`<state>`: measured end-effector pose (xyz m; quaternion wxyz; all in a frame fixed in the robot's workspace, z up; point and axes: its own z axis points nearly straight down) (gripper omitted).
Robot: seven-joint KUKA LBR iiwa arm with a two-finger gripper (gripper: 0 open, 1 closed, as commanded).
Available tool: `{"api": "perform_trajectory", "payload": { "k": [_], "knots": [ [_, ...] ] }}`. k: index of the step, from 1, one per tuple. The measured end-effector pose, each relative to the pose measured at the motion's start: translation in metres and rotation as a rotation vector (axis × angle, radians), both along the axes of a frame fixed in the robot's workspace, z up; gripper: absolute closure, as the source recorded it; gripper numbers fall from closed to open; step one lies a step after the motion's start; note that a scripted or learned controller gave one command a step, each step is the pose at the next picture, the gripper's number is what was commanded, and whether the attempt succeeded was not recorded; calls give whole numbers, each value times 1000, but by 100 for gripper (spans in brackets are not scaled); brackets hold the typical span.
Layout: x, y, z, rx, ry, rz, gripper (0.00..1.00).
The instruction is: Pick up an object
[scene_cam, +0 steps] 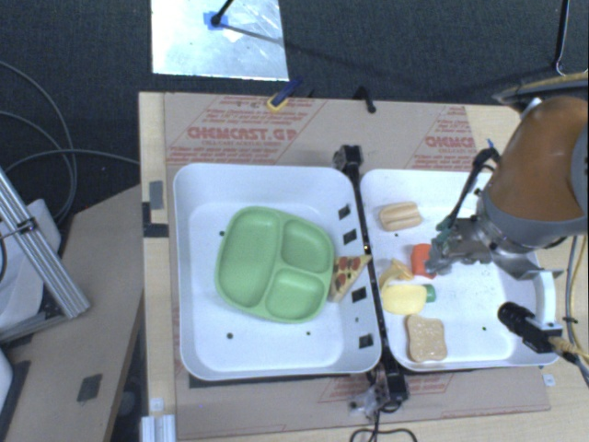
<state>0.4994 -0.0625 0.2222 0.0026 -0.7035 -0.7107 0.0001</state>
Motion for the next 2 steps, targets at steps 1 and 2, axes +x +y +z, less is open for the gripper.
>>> {"api": "perform_trajectory", "payload": {
  "k": [1,2],
  "knots": [
    [-12,50,12,-1,-5,0,100],
    [-13,96,10,-2,-6,-1,100]
  ]
}}
